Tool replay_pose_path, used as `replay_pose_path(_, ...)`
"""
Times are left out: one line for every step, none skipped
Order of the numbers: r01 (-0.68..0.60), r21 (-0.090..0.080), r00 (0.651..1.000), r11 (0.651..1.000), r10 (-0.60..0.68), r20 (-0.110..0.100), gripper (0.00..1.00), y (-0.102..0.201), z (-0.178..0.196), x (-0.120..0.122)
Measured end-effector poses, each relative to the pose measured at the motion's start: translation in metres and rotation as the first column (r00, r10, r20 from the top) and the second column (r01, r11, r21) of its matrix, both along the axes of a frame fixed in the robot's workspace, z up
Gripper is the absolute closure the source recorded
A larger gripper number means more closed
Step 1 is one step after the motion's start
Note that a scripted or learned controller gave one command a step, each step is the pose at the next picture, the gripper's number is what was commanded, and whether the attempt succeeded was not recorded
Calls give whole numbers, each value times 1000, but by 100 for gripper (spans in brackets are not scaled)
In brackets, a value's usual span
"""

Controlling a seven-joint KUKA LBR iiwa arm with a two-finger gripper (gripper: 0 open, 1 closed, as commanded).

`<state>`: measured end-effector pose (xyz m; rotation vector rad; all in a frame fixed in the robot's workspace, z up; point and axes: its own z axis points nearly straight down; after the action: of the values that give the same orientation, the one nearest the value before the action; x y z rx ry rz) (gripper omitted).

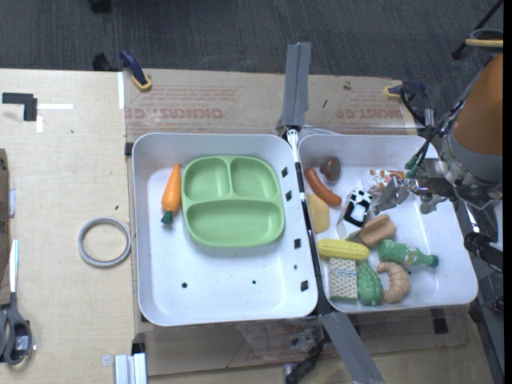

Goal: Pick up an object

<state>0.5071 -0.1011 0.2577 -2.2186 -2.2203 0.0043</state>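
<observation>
We are hovering over the right bin (448, 290)

Our hand (390, 192) (whether released or clenched we cannot tell) is hanging just above the bread roll (378, 230), which is lying below-left of it, its long axis running slantwise toward the corn cob (342, 250).

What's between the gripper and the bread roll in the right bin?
Nothing visible. The gripper hangs over the right bin, just up and right of the bread roll, with bare bin floor between them. The black-and-white toy sits to the left, outside that path.
</observation>
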Motion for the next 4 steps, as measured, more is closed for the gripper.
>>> replay_pose_path(-203, -2, 979, 979, 203, 4, 0, -26, 175, -18)
replay_pose_path(-184, 0, 983, 983, 184, 1, 0, -72, 18, -29)
replay_pose_path(108, 0, 994, 994, -108, 0, 0, -96, -128, -22)
replay_pose_path(-221, 1, 975, 975, 221, 3, 0, -63, -166, 2)
